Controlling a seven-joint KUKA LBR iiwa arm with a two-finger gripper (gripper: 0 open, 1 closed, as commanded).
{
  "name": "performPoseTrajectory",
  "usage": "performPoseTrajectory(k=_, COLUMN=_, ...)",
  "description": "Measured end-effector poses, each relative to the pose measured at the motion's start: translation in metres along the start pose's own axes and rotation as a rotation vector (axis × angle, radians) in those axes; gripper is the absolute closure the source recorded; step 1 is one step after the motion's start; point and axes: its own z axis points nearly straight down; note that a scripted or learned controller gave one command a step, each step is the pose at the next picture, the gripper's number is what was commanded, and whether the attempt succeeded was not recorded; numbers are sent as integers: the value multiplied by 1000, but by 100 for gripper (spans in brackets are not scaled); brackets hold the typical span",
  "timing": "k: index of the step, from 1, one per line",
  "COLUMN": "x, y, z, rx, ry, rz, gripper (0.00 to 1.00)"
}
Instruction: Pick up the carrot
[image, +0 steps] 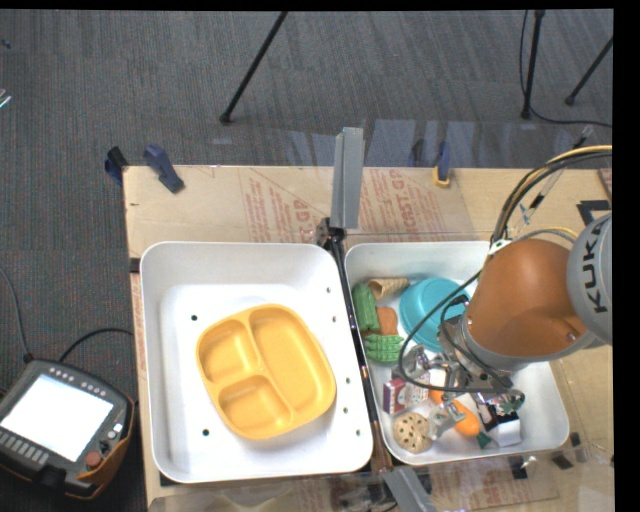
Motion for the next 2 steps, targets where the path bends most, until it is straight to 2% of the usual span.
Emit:
performPoseTrajectory(k=1, x=-2, y=1, z=-11, rx=0, ry=-2, rz=-5, gripper=100)
performPoseTrajectory(k=2, x=8, y=5, z=-31, rx=-4, ry=5, rz=-210, gripper=100)
